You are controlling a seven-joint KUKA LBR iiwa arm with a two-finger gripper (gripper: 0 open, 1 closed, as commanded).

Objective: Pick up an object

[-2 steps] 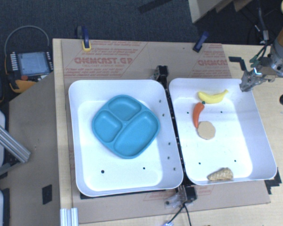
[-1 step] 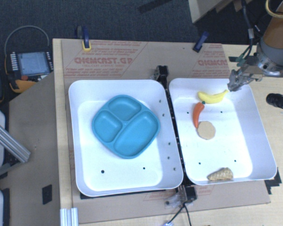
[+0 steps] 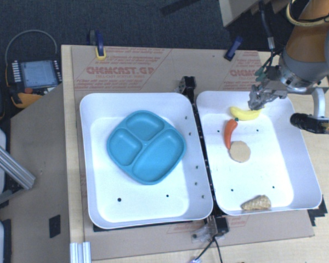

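Gripper (image 3: 257, 102) at the right bin's (image 3: 296, 163) 12 o'clock, right above the banana's (image 3: 244, 113) far end, grip state cannot be told, carrot (image 3: 230, 133) and round cookie (image 3: 240, 151) toward 6 o'clock of banana, bread (image 3: 256, 203) near front rim, blue plate (image 3: 146, 146) in left bin (image 3: 98, 179).

Arm (image 3: 310, 34) reaches down-left, gripper (image 3: 257, 103) lowered

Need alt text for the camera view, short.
The gripper hangs low over the far end of the right bin, right at a yellow banana, with a carrot, a round cookie and a tan pastry nearer the camera. The left bin holds a blue divided plate.
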